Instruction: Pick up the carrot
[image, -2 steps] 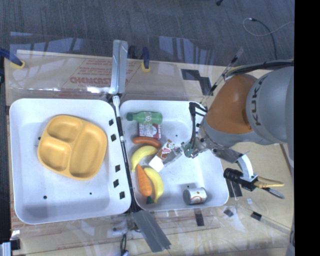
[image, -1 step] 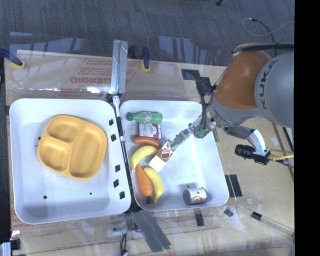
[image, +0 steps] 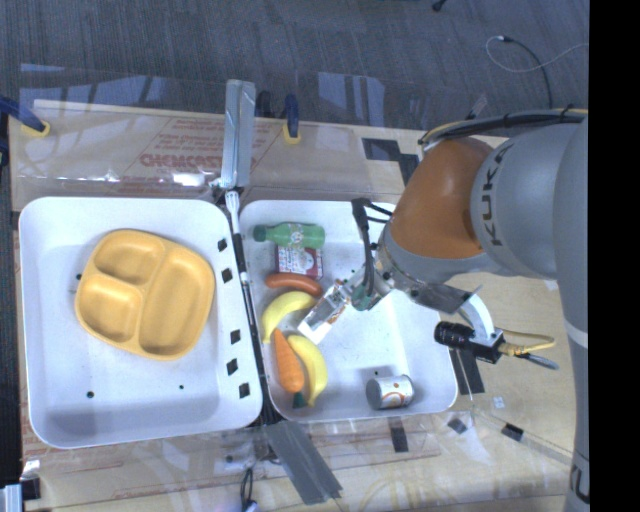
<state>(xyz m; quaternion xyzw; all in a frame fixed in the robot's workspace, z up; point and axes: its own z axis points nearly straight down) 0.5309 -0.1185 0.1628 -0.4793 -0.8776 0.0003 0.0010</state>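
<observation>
Well, the end effector (image: 320, 319) hung low in the right bin (image: 375, 350), tilted toward eight o'clock, with its tip over the curved upper banana (image: 281, 308). Whether it was open or closed I could not tell from where I stood.

The carrot (image: 288, 364) lay in the same bin, at about seven o'clock from the end effector and near it. It ran roughly from twelve to six along the bin's left wall, and its right side was tucked against a second banana (image: 317, 366).

At eleven o'clock from the end effector sat an orange-red sausage (image: 293, 283). Beyond that was a red and white packet (image: 297, 260), and further still a green bottle (image: 290, 234) lay on its side near the bin's far wall. At five o'clock, well apart from the fruit, a small can (image: 390, 391) lay on its side near the bin's near edge.

Out at nine o'clock, across the divider, the left bin (image: 50, 380) held a yellow divided plate (image: 147, 292) sitting flat.

Behind the end effector, at about two o'clock, the orange band (image: 438, 205) swelled above the wrist. The grey arm (image: 535, 200) stretched off to three o'clock over the table (image: 520, 405).
</observation>
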